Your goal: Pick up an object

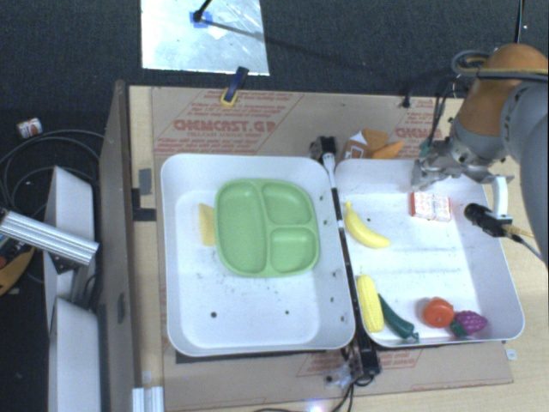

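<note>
Gripper above a small red-and-white packet in the right bin

The gripper (426, 172) hangs at the far side of the right bin (480, 269), just beside the red-and-white packet (431, 205), which lies flat on the bin floor near the far wall; the view is too coarse here to tell if the claw is wide or narrow. The packet looks light and thin, perhaps a little soft, so I judge it best taken across its short sides, pressing down close to the floor. The toy banana (365, 230) and the corn cob (370, 302) look like hard, smooth plastic that may slip; take them across the middle.
</note>
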`<state>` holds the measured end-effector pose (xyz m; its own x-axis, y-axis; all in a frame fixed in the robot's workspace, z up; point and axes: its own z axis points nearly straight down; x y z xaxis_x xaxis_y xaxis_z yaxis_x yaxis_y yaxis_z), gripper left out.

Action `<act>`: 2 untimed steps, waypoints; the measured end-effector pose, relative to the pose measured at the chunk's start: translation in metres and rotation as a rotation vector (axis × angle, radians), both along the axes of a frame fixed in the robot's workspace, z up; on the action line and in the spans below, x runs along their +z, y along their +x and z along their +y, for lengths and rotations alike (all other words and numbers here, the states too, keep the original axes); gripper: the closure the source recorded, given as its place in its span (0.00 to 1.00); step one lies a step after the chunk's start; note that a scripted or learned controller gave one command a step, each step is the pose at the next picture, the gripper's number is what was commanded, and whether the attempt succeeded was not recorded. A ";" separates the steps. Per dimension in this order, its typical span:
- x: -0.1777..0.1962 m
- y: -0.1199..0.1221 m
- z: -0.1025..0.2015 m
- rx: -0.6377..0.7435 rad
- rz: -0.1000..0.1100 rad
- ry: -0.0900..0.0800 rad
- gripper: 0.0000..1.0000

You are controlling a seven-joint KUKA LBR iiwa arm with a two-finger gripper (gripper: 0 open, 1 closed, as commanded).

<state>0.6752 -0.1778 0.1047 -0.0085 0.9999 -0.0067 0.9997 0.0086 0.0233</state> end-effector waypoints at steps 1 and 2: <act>-0.005 -0.006 0.064 0.000 0.022 0.008 1.00; 0.007 -0.006 0.060 -0.002 0.019 0.006 1.00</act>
